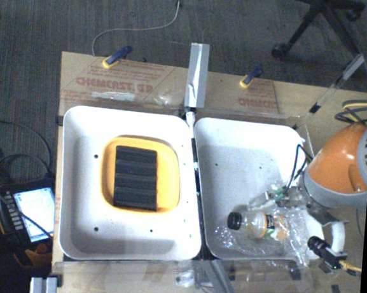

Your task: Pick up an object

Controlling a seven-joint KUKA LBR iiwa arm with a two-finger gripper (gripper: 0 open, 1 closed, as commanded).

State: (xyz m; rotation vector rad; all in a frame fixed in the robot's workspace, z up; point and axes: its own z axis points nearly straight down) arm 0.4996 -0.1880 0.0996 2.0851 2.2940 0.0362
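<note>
Cardboard under the two bins bears red print reading "CHEMCAST GP" [110, 84]; the left bin [82, 134] holds a yellow tray [171, 173] with a ribbed black block [136, 177] on it; the right bin [234, 147] holds a clear plastic bottle [253, 224] lying on its side, black cap leftward, near the front wall amid crinkled clear wrap [291, 228]; the arm [338, 169] hangs over that bin's right edge; whether the jaws are released or clenched cannot be told.
</note>
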